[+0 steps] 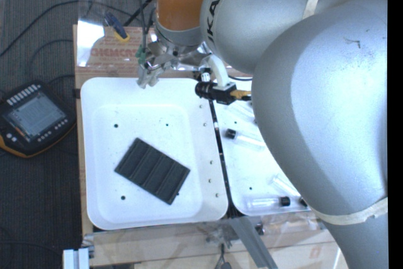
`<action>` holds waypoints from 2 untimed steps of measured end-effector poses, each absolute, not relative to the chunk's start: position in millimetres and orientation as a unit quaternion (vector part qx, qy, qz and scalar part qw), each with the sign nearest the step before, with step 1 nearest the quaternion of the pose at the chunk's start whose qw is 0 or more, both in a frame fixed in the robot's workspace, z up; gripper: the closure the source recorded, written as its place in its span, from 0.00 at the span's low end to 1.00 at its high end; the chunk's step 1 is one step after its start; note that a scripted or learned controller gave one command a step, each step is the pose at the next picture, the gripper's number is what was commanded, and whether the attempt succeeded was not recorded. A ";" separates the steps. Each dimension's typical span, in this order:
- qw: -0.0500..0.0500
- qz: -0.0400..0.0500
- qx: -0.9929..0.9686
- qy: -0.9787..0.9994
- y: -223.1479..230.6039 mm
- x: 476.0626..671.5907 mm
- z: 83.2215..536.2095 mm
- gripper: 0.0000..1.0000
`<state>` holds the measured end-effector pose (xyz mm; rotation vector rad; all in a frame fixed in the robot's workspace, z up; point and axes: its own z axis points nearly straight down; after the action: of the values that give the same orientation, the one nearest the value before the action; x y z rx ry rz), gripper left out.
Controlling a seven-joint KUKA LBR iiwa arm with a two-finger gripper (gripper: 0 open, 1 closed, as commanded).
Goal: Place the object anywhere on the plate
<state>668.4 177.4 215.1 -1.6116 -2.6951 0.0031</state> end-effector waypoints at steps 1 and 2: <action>0.000 0.002 -0.569 -0.822 223.3 668.2 200.5 1.00; -0.001 0.004 -0.569 -0.822 223.4 668.6 207.9 1.00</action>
<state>668.6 223.4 207.9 -1.7881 -2.5854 0.0134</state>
